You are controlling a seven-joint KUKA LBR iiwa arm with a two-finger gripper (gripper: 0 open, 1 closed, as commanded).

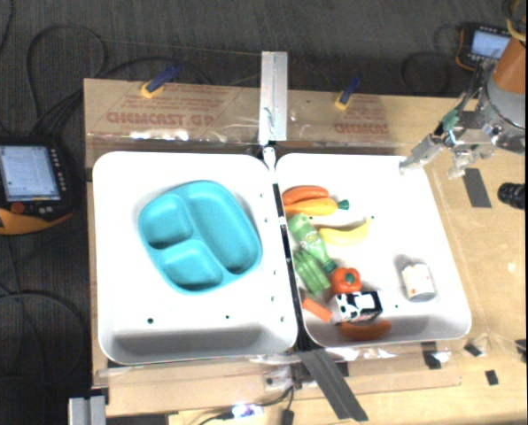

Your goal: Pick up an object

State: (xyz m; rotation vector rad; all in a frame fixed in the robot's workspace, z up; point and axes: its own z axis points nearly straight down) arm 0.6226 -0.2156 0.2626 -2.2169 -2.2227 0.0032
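My gripper (436,163) hangs over the far right corner of the right bin (446,237), at the rim. It is open, one pale finger (415,160) pointing left, with nothing between the fingers. The toys lie in the bin's left half, well away from the gripper: an orange vegetable (304,194), a yellow-orange piece (319,207), a banana (346,232), green vegetables (310,255), a red tomato (345,280), a black-and-white cow (358,305) and a red piece (366,330). A white cylinder (417,281) lies alone at the bin's right.
A blue divided plate (200,235) lies in the left bin (113,264). A metal post (274,96) stands behind the seam between the bins. A tablet (20,175) sits far left on the floor. Bare bin floor lies between the banana and the gripper.
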